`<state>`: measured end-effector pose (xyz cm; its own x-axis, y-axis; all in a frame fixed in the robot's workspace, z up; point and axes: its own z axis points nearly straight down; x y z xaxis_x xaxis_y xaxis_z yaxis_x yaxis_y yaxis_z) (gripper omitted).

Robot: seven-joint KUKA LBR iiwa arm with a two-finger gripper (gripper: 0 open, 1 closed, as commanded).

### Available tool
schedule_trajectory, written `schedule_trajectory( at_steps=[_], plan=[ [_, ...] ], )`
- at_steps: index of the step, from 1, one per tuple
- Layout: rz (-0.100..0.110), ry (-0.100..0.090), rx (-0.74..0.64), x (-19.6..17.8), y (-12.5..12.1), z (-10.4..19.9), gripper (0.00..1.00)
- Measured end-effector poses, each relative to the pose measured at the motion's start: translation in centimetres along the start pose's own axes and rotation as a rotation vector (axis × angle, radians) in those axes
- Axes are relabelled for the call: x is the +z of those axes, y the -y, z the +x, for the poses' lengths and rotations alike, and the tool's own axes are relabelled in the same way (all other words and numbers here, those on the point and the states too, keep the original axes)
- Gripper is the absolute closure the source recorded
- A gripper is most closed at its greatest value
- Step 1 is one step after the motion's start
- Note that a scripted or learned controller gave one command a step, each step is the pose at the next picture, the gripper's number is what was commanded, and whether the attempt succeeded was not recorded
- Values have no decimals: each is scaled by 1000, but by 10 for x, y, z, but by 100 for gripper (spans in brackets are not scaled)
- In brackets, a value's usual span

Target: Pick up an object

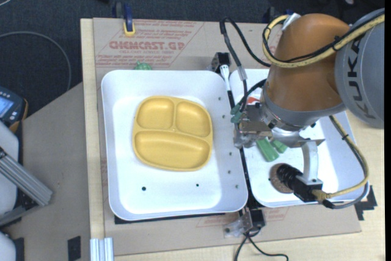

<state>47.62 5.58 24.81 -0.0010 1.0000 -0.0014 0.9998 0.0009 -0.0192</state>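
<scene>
The likeliest target is the green piece (269, 149), lying in the right bin (343, 159) near that bin's 9 o'clock wall. It rests on the bin floor, so as far as you can see nothing has been lifted and the pick is not yet done. The gripper (261, 136) sits directly over it, at the green piece's 11 o'clock, very close or touching. The wrist hides the tips, so you cannot tell whether it is spread or pressed together, nor whether it has the piece.

At the green piece's 5 o'clock lies a brown round thing (281, 175), just beside it and untouched. The arm (305, 64) covers the bin's 12 o'clock half.

Across the wall, at 9 o'clock, the left bin (119, 131) holds a yellow divided plate (174, 133) in its middle, well apart from the gripper.

I judge that the approach is made; gripping and raising are left.
</scene>
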Motion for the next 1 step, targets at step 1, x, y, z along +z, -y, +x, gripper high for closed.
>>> schedule_trajectory(
  at_steps=[1],
  plan=[
    [-30,-6,-7,-96,-2,61,100]
  ],
)
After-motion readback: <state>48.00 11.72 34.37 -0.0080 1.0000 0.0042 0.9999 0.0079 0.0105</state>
